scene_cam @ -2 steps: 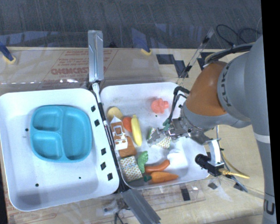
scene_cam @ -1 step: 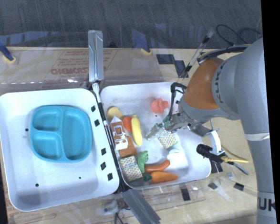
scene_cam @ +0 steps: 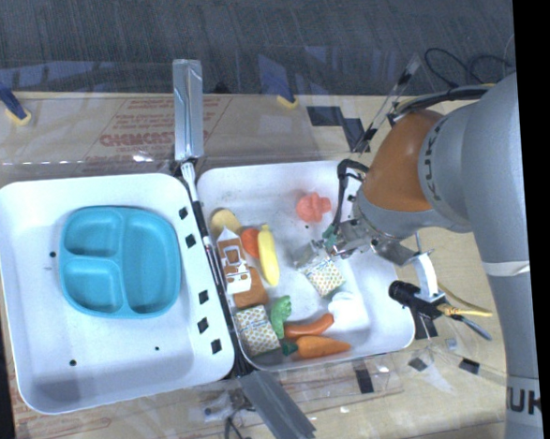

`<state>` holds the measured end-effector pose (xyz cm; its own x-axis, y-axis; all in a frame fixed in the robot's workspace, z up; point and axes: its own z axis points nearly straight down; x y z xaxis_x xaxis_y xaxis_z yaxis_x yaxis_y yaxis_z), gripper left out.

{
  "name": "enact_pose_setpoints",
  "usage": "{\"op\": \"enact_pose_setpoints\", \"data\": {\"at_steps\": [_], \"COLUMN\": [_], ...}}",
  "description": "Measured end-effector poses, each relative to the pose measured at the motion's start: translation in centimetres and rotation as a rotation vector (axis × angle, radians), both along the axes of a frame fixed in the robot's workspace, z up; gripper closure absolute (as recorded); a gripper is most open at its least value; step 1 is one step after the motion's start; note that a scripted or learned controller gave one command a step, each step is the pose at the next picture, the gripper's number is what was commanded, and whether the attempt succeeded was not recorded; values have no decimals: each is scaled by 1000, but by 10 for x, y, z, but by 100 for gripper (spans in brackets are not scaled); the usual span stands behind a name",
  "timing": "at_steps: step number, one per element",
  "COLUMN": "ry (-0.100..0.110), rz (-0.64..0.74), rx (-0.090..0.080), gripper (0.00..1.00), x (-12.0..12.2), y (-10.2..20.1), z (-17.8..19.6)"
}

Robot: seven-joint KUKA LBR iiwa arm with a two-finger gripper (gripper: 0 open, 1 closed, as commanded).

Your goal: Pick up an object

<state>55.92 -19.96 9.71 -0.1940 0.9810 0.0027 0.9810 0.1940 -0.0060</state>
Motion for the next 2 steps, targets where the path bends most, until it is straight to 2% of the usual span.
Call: {"op": "enact_pose_setpoints", "data": {"at_steps": [1,2], "ry": [-7,-4], "rz": [-63,-114], "rx": [-1,-2], "gripper": [100,100], "x": [21,16], "y": [34,80], "z": [93,117]}}
